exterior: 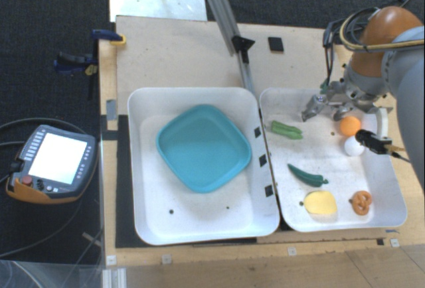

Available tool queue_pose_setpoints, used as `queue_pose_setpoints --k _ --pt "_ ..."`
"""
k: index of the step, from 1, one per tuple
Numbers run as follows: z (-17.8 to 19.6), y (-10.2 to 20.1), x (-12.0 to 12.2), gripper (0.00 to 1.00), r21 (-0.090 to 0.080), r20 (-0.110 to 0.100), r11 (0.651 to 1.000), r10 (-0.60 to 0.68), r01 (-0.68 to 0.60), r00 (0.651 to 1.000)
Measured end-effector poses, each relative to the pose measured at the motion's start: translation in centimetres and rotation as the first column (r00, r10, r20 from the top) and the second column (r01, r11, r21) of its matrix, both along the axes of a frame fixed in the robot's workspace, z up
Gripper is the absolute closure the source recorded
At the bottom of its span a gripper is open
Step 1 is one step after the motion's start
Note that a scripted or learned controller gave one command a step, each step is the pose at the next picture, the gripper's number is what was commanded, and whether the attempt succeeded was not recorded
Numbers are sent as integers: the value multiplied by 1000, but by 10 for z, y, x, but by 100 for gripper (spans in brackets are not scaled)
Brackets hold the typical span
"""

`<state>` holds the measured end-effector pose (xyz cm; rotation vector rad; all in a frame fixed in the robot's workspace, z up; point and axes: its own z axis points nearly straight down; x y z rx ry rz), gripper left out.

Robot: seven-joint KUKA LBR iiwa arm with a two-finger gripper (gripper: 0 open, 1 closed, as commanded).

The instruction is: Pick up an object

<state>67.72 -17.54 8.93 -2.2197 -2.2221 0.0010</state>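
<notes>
The right bin (382, 210) holds a light green pepper-like piece (286, 129), a dark green pepper (307, 176), a yellow lemon-shaped piece (320, 203), a small brown pretzel (361, 202), an orange ball (350, 125) and a white ball (353, 146). My gripper (335, 109) hangs over the far part of this bin, just behind the orange ball. It is open, with nothing between its fingers. The light green piece lies to its lower left.
The left bin (143, 214) holds a teal square plate (204, 146). A slanted metal pole (222, 11) crosses the bench behind the bins. A teach pendant (52, 162) lies on the floor at left, and clamps (86, 61) sit on the bench's left edge.
</notes>
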Motion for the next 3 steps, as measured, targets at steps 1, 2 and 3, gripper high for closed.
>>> queue_pose_setpoints --k 1,2,3 --pt "13 0 1 100 -1 4 1000 1 -1 1000" --pt "67 1 12 100 -1 6 1000 0 0 1000" --pt "120 1 13 100 -1 7 1000 0 0 1000"
